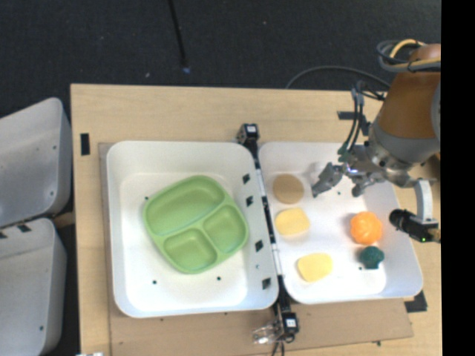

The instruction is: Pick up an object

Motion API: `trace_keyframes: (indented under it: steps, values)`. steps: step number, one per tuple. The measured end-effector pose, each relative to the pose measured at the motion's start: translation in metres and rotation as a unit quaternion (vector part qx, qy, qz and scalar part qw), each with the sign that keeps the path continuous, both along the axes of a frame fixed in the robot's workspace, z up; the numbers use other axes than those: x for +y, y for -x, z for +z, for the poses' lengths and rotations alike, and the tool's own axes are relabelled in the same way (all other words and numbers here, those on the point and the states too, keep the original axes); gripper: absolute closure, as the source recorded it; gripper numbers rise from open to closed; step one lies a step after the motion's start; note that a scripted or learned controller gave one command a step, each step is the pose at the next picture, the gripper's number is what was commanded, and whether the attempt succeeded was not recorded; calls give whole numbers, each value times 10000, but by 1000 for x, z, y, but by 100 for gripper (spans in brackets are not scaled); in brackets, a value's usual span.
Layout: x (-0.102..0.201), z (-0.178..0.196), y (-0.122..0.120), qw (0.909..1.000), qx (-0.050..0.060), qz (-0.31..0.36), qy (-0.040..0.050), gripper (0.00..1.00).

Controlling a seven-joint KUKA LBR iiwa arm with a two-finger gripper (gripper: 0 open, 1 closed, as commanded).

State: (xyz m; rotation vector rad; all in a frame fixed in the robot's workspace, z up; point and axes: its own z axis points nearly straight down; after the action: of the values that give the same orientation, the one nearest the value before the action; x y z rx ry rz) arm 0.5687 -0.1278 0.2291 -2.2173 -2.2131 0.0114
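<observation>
Lying in the right bin [401,291], a round orange object [366,228].

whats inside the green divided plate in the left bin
The three compartments of the green plate show bare green plastic, no food. It sits on the left bin floor; the floor patch beneath it is covered, so anything under there can't be seen.

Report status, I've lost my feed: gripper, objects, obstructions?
Gripper above right bin, jaws open, holding nothing. Tan round piece nearest, left of it. Nothing blocking.
</observation>
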Motion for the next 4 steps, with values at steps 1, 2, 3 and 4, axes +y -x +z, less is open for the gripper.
trace_keyframes:
  steps: [1, 2, 3, 4]
  values:
    - [0, 7, -3, 10000, -63, 14, 10, 0]
    - [-2, -44, 8, 10000, -37, 2, 8, 0]
    - [6, -95, 6, 10000, -38, -11, 5, 0]
    - [5, -128, 5, 10000, -61, -25, 5, 0]
